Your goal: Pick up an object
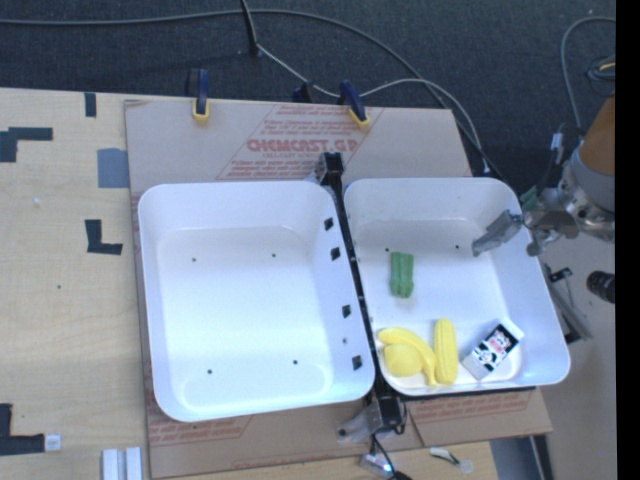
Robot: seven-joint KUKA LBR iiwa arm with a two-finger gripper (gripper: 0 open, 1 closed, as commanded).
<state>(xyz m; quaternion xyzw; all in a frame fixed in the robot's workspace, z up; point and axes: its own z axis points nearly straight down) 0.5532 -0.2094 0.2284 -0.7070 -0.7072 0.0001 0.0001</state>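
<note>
While the gripper is hanging over the right bin's far right corner, whether it is released or clenched I cannot tell; nothing is showing in its grasp. The likeliest object, a green block, is lying mid-bin, its long axis running near to far; a descent from here is risking the bin wall, and the crowded yellow pieces and small card near the front could foul a grab.
</note>
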